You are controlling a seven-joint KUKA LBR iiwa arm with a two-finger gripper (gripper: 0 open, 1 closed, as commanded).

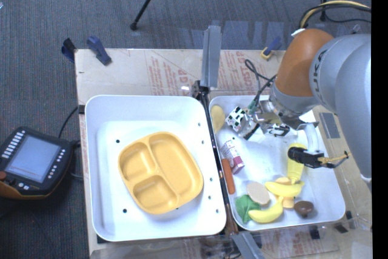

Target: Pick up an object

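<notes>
The arm leans in from the right over the right bin (330, 200), its claw (253, 128) low in the bin's far left part. From where I stand I can't tell whether the claw is spread or pressed together.

Just beside the claw, on its left, sits a small block (237, 117). It is white with bold black patches, rather like a chunky die, and it is tilted on the bin floor near the far left corner. Whether the claw touches it I can't make out.

Nearer along that bin's left side lie a little bottle (233, 155) with a pink label and a thin orange stick (228, 177). Toy bananas (267, 214), something green (244, 205) and a brown lump (304, 208) crowd the near edge.

The left bin (100, 130) holds a yellow plate (160, 172) with three compartments.
</notes>
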